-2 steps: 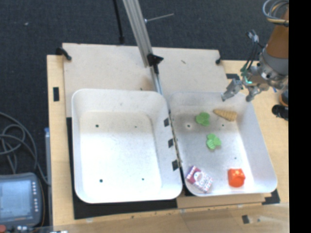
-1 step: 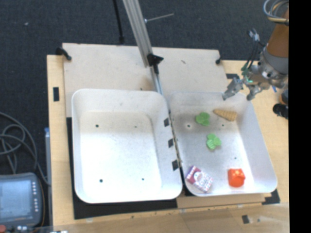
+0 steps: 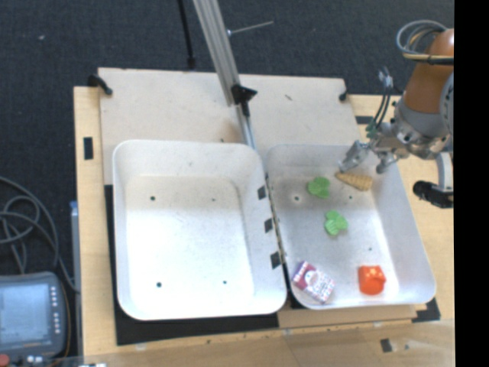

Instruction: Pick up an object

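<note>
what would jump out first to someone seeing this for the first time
Probably the bright orange-red object near the front of the right bin, beside a red and white packet. Next, the gripper at that bin's far edge, just above a tan piece, with two green pieces nearby.

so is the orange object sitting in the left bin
No, the orange object lies near the front corner of the right bin, along with two green pieces and a small packet.
</note>
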{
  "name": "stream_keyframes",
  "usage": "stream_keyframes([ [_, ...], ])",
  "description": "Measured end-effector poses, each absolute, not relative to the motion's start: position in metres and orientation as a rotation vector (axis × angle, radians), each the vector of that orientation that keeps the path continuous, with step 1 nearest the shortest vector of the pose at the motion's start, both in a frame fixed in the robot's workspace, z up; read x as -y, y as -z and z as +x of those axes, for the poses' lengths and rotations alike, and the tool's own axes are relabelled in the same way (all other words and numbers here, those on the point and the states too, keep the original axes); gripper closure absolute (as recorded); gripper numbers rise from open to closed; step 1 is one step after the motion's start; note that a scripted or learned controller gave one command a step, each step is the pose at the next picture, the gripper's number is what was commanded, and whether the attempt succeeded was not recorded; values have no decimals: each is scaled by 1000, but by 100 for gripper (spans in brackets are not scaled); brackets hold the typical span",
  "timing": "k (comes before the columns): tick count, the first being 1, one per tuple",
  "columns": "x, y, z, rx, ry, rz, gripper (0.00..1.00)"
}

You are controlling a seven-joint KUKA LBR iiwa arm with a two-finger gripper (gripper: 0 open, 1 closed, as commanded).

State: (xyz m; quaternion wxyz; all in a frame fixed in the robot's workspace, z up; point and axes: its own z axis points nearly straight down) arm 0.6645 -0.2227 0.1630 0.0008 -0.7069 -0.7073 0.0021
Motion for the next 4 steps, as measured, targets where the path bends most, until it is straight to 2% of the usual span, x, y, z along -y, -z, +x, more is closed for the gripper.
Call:
stream_keyframes([
  [1,226,-108,673,2228,-5,-2215,0],
  [2,227,-102,674,2231,-5,-2213,0],
  [3,228,-115,675,2241,-5,-2212,100],
  [4,222,-176,683,2233,8,-2222,100],
])
